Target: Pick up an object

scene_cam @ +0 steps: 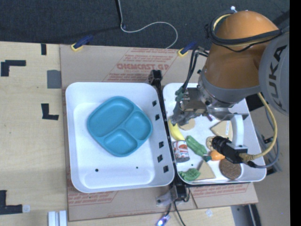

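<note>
The likeliest target is the banana, a small yellow piece lying against the left wall of the right bin, its long axis running from about 11 o'clock to 5 o'clock. It sits at 7 o'clock from the gripper, just beside it and seemingly a little below; whether anything touches it cannot be told. Whether the gripper is released or clenched cannot be told either, since the dark wrist hardware hides its working end, and nothing is seen held.

Past the banana, toward 5 o'clock, lie a red-labelled can, a green pepper-like piece, an orange piece, a green leafy piece and a brown round. At 9 o'clock the left bin holds a blue divided plate.

The arm comes in from 3 o'clock, its orange dome high over the right bin, wrist pointing down toward the bin's upper-left part. I judge the coming move a short shift toward 7 o'clock with the bin wall crowding one side
</note>
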Motion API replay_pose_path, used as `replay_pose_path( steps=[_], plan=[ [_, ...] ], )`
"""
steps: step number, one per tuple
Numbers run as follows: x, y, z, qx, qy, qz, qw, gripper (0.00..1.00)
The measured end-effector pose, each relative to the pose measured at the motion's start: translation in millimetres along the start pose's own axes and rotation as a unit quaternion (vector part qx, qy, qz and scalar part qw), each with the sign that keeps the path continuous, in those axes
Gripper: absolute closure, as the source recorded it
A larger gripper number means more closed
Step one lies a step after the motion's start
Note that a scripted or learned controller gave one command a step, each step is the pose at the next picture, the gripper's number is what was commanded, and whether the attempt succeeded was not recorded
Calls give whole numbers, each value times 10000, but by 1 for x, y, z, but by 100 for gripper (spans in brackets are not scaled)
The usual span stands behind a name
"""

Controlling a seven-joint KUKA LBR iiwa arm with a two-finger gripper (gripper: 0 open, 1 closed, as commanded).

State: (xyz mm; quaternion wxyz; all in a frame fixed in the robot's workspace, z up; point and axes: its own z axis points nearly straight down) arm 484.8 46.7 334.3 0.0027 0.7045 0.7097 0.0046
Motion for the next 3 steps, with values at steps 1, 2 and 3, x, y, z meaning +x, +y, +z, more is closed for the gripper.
replay_pose_path(
  steps=[1, 2, 3],
  plan=[
    [29, -1, -34, 45, -10, 12, 10000, 100],
    [-19, 0, -105, 20, -16, 47, 10000, 100],
    [39, 1, -144, 35, -10, 5, 10000, 100]
  ],
)
